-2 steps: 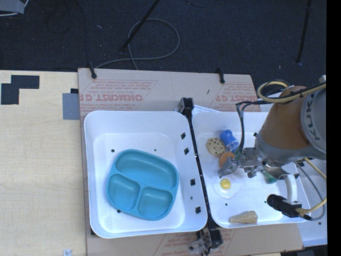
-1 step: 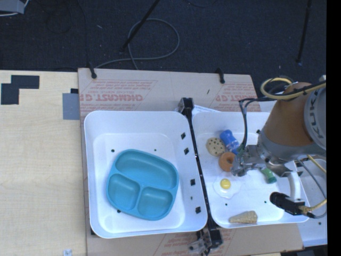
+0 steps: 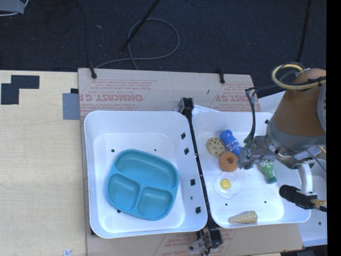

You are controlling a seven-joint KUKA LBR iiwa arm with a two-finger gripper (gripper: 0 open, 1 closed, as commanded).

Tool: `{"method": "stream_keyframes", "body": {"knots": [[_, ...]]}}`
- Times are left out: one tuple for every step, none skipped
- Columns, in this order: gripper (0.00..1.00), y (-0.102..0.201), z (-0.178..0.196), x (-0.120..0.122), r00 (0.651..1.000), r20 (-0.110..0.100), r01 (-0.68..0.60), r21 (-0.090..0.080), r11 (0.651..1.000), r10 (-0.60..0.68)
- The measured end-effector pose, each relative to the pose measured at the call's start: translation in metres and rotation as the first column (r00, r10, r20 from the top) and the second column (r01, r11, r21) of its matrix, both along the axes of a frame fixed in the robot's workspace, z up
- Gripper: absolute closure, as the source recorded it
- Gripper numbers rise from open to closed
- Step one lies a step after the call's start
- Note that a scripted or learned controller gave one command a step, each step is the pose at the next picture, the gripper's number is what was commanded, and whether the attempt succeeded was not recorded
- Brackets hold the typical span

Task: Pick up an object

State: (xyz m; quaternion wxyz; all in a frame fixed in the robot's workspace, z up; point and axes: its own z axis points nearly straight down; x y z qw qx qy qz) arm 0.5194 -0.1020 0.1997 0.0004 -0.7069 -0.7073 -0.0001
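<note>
Camera view: gripper (image 3: 246, 157) sits low in the right bin (image 3: 287, 213), at the end of the grey arm (image 3: 298, 116) coming in from the right. Cannot tell how the claw stands; it's a dark blur at this angle, and nothing can be seen held in it.

Closest candidate is the donut (image 3: 228, 161), touching or just left of the claw tip, lying flat, round, so no long axis to line up with. The blue bottle (image 3: 230, 141) lies just above-left of the claw, long axis running up-left to down-right, its lower end right by the tip. The cookie (image 3: 215, 146) is further left, beside the bottle. The green bottle (image 3: 267, 170) is on the other side, below-right of the claw, partly under the wrist.

The fried egg (image 3: 226, 185) is below the donut and the cone (image 3: 243, 217) is well apart near the bin's front wall. The blue tray (image 3: 142, 183) is in the left bin (image 3: 133, 122).

Judgement: the pick turns on the donut, a slight leftward shift and a straight drop.
</note>
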Motion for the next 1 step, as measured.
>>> {"method": "stream_keyframes", "body": {"knots": [[1.00,-0.0009,0.0187,0.0002,1.000,-0.001,0.000,0.000,1.000,0.000]]}}
